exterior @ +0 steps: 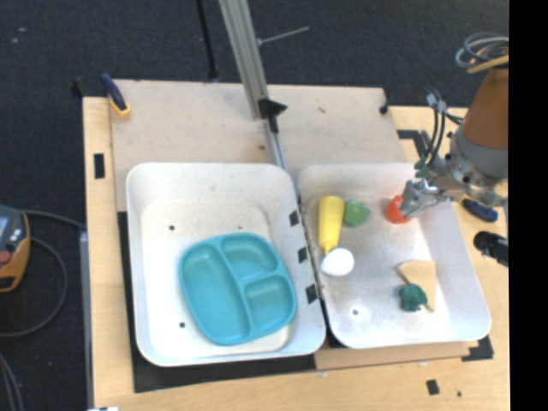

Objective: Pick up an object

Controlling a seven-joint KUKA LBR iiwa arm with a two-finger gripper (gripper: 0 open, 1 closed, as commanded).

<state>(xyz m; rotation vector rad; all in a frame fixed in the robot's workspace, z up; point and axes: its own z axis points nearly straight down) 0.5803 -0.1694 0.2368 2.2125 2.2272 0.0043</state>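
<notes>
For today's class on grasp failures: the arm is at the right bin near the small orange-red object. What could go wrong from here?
1. The orange-red object sits close to the right bin's far rim, so the gripper might push it against the wall rather than enclose it.
2. The object looks small and rounded; it may slip out.
3. The green object and the yellow object lie nearby, so a sweep could knock them.

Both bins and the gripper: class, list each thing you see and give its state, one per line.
Blue divided plate: flat in left bin.
Yellow object: lying in right bin.
White ball: touching the yellow object.
Orange object: beside gripper.
Tan wedge: lying flat.
Green toy: against the wedge.
</notes>
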